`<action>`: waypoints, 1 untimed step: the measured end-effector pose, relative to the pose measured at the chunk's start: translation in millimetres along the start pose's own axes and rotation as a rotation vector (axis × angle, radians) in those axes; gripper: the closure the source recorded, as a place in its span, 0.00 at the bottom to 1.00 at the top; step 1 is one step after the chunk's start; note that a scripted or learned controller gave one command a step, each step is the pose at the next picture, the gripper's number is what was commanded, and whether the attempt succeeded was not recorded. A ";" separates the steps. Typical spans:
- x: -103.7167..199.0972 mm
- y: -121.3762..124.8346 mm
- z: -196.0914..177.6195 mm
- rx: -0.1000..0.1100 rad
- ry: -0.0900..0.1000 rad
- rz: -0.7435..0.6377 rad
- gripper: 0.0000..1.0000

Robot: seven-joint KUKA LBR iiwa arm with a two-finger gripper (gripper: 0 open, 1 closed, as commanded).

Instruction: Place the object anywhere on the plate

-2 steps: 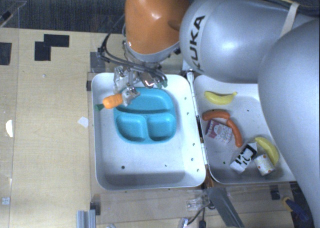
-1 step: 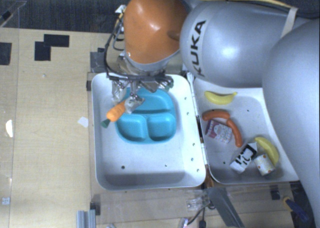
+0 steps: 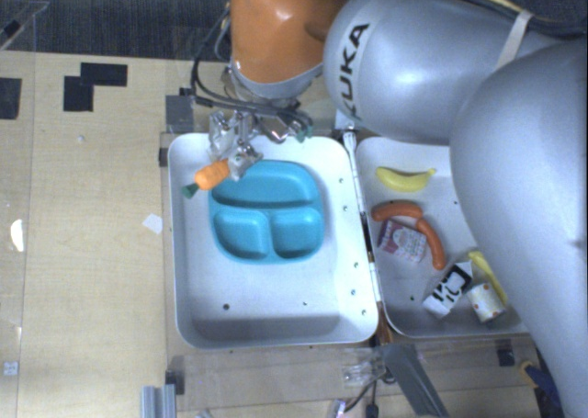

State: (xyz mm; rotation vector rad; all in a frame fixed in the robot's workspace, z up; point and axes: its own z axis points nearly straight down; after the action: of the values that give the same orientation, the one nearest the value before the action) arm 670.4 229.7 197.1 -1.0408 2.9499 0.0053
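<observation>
Writing: "KUKA" is showing in black capitals on the grey arm (image 3: 432,67); a small black-and-white pack (image 3: 448,288) in the right bin (image 3: 404,315) is bearing print too small to read.

Plate (image 3: 268,209): blue, three compartments, sitting in the left bin (image 3: 266,315), toward its far half.

Carrot (image 3: 209,175): orange with a green end, lying just beside the plate's far left corner, possibly touching its rim; the body is pointing away from the plate.

Gripper (image 3: 235,152): hanging over the plate's far left corner, right above the carrot. Its fingers are blurring into cables and metal, so how far they are parted, and whether they are gripping the carrot, cannot be told.

Right of the plate, in the right bin: banana (image 3: 405,178), sausage (image 3: 413,221), red packet (image 3: 404,241), yellow item (image 3: 488,289) partly hidden under the arm.

Worktop (image 3: 83,223): pale wood, black squares marking its far left; dark floor lying beyond it.
</observation>
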 end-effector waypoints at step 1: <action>-1.3 2.1 -2.4 -0.001 0.000 -0.265 1.00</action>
State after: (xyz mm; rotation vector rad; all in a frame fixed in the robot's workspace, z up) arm 670.1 232.2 199.5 -1.4211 2.7862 0.0035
